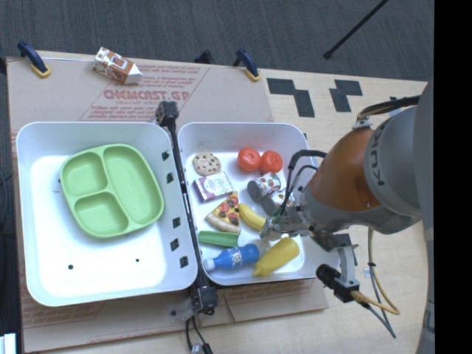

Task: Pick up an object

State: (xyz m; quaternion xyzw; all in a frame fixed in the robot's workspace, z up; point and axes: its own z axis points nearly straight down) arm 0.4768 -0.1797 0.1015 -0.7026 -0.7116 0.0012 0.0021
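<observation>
The arm [369, 175] reaches in from the right and is lowered into the right bin [295, 133], its orange band over that bin's right wall. The claw [274, 223] sits low among the toys near the bin's right side, beside the banana [251, 217] and just above the yellow mustard bottle [278, 257]. Whether the claw is apart, together or clamped on anything cannot be told; the wrist hides it.

Right bin contents: two red tomatoes [259, 159] near the far wall, a chocolate-chip cookie [206, 163] at the far left, a purple packet [213, 187] below it, a pizza slice [225, 214] at centre, a green cucumber [218, 238] along the left wall, a blue bottle [232, 258] near the front edge touching the mustard bottle.

Left bin [44, 271]: a green divided plate [110, 190], lying flat toward the far side.

On the tabletop beyond the bins, a small carton [116, 66] lies on the cardboard sheet [221, 87] near the far left corner.
</observation>
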